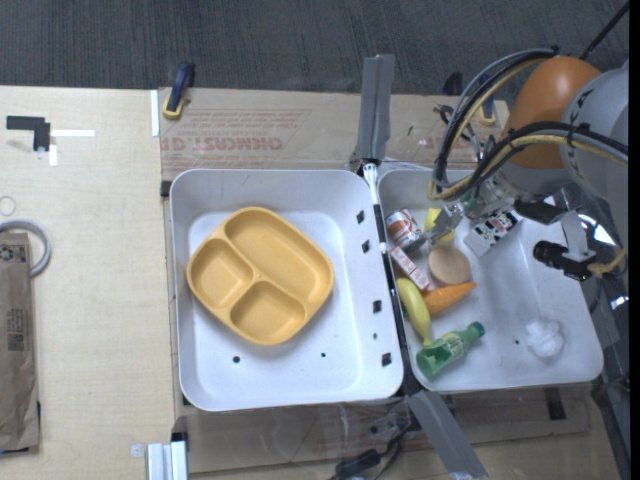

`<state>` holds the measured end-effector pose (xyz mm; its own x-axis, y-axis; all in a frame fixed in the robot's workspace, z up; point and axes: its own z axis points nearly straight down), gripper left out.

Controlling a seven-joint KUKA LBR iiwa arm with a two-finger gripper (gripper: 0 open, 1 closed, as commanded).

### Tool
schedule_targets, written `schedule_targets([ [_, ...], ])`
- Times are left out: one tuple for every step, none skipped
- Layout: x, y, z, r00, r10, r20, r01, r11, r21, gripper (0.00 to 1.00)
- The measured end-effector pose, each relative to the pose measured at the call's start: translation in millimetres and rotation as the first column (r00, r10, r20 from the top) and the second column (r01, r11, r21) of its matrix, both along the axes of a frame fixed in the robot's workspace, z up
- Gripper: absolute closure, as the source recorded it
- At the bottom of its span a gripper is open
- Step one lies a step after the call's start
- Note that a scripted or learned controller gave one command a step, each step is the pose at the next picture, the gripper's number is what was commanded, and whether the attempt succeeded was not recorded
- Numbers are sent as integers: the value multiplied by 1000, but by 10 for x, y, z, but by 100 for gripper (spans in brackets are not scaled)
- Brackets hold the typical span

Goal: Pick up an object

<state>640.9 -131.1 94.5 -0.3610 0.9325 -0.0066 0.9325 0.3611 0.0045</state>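
Camera view shows two white bins side by side on the tabletop: the left bin carries a yellow divided plate near its middle, and the right bin carries the loose things, crowded toward its left wall. There a can lies near the far left corner, a small wooden bowl sits just beside it, an orange carrot touches the bowl's near side, a yellow banana lies along the left wall, and a green bottle lies tilted at the near left corner. A white crumpled lump (too blurred to name) rests toward the near right corner. The tool hangs over the far left part of the right bin, close above the can and bowl; whether it is released or clenched I cannot tell.
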Motion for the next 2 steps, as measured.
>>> schedule_targets([
  [6, -4, 100, 1000, -1, 2, 1, 1000, 0, 100],
  [125, 99, 785, 966, 260, -3, -260, 966, 1, 100],
])
